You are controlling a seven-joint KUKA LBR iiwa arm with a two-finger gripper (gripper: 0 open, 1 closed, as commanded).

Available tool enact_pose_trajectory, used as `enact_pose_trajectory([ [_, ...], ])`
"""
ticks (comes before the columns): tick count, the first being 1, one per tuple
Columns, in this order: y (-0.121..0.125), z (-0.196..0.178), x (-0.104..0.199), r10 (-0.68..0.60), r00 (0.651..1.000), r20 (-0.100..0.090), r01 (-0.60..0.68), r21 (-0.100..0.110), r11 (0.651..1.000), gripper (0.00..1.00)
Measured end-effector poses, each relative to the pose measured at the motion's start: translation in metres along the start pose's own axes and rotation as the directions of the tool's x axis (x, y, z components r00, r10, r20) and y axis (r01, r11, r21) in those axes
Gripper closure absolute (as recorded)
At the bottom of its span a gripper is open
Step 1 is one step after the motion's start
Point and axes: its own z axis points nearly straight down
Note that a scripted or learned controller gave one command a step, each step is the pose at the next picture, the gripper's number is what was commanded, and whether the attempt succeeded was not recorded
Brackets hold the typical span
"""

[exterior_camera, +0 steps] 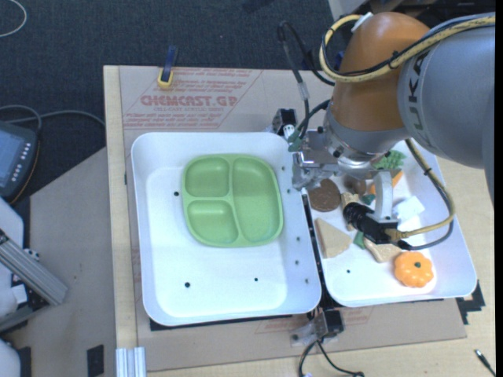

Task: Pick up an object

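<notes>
Bench: a brown cardboard sheet (196,96) was laid under two white bins, with dark carpet beyond it.
Task's thing: no object was seen lifted; the nearest candidate, a brown disc (324,197), was lying flat in the right bin (393,298), close to the wall shared with the left bin (220,281).
Gripper: the gripper (308,173) was seen just up and left of the brown disc, about over the shared wall; contact with the disc could not be made out.
Claw state: it could not be told whether the claw was spread or pressed together, and nothing was shown pinched in it.
Neighbours: a tan wedge (333,238) was lying just below the brown disc; an orange pumpkin (413,269) was set further off to the disc's lower right; a green leafy piece (391,161) and a white piece (409,208) were seen to the disc's right, partly covered by the arm.
Left bin: a green divided plate (233,199) was lying well to the left of the brown disc.
Progress: the task was judged barely begun. The claw was placed near a candidate, but closing on it and raising it were judged left to do.
</notes>
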Motion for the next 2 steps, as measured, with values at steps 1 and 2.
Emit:
enact_pose_trajectory([
  [1,0.005,0.007,-0.005,0.006,1.0,0.002,-0.006,0.001,1.0,1.0],
  [2,-0.008,0.001,-0.001,0.005,1.0,0.001,-0.005,0.0,1.0,1.0],
])
